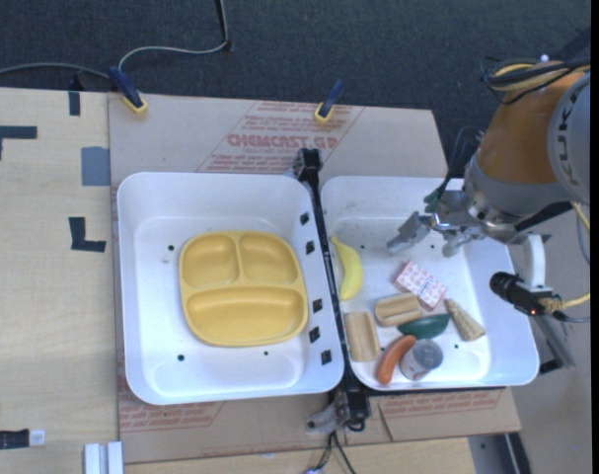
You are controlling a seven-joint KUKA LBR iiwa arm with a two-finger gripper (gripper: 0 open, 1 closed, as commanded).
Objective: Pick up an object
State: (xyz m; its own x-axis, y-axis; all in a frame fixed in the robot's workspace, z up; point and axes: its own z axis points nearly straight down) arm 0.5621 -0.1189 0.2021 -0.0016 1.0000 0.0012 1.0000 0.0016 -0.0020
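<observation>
The right bin holds several small items: a yellow banana at its left wall, a red-and-white checked packet, a tan bread roll, a tan stick, a red sausage, a dark green piece, a grey round piece and a tan wedge. My gripper hangs over the bin's upper middle, just above the checked packet, open, with nothing between its fingers.
The left bin carries a yellow divided plate. A black divider runs between the bins. The arm enters from the right. Cardboard and yellow clamps lie behind the bins.
</observation>
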